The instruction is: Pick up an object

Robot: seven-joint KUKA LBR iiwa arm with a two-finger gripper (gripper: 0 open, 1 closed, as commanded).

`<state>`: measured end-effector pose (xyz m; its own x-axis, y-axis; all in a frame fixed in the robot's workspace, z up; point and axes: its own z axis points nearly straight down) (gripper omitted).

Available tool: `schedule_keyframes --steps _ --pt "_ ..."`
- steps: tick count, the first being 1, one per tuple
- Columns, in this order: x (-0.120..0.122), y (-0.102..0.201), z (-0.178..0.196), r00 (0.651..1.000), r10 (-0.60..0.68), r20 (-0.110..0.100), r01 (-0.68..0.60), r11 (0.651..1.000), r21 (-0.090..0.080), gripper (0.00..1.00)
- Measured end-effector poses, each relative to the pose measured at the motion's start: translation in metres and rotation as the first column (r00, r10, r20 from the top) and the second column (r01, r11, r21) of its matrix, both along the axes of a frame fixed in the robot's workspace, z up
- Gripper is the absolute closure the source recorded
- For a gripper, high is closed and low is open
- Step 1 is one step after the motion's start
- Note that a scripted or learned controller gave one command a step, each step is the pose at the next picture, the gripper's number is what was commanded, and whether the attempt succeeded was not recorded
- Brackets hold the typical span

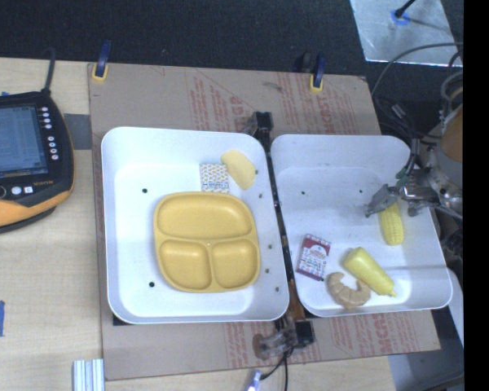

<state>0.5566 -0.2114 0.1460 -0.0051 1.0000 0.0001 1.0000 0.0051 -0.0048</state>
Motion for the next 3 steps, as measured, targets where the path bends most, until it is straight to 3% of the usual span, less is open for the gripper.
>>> schedule_keyframes --steps 1,2,3 --pt "0.031 -0.001 -0.046 1.0 0.001 0.002 -0.001 1.0 -0.001 0.0" --pt "0.049 -0.001 0.015 1.0 -0.001 0.004 0.001 1.0 0.0 0.0" --pt "0.027 0.0 -0.024 1.0 0.0 0.0 0.0 1.0 -0.001 0.0"
